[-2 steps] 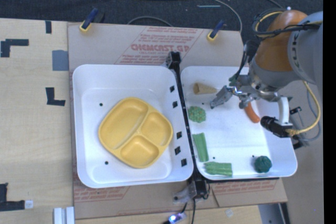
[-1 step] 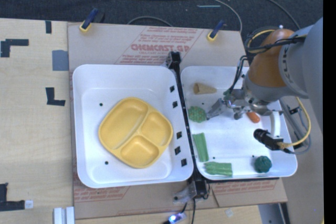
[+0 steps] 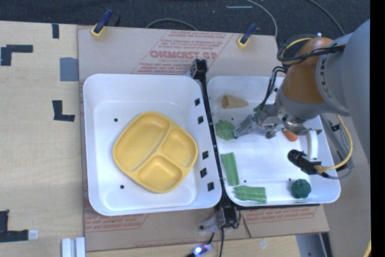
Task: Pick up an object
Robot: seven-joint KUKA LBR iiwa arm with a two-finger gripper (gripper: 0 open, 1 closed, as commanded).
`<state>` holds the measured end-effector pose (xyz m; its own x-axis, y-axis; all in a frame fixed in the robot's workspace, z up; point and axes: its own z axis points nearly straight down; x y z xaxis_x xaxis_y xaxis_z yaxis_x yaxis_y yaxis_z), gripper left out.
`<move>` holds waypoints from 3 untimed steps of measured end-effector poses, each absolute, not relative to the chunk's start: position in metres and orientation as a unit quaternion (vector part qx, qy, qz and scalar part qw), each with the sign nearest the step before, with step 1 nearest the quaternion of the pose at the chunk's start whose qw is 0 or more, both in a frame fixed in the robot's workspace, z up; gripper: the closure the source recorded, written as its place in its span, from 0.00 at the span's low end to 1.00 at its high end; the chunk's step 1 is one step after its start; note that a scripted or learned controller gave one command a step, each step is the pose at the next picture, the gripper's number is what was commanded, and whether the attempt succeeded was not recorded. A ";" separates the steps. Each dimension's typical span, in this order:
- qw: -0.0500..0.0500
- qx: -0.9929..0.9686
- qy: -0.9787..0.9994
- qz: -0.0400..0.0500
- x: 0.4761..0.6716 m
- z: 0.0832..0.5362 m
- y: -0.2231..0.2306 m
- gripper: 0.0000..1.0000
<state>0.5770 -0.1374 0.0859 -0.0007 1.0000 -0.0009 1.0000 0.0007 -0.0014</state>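
Observation:
My gripper (image 3: 257, 129) hangs low over the right bin (image 3: 271, 84), near its middle, with the grey arm and its orange band (image 3: 301, 78) coming in from the right. The fingers stand apart, open, with nothing between them. The left fingertip (image 3: 242, 129) lies close to a small light-green lumpy piece (image 3: 224, 129) by the bin's left wall. A tan wedge (image 3: 233, 102) lies further back. A small orange piece (image 3: 292, 136) peeks out just right of the gripper.
A green strip (image 3: 229, 168), a green block (image 3: 249, 192) and a dark green ball (image 3: 301, 188) lie along the right bin's front. The left bin (image 3: 96, 129) holds a yellow divided plate (image 3: 155, 151). A black cable (image 3: 313, 165) loops beside the wrist.

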 end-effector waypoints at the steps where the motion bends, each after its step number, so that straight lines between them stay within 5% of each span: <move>1: -0.002 -0.706 -0.708 0.000 0.578 0.096 -0.138 1.00; 3: -0.001 -0.707 -0.708 -0.001 0.582 0.206 -0.140 1.00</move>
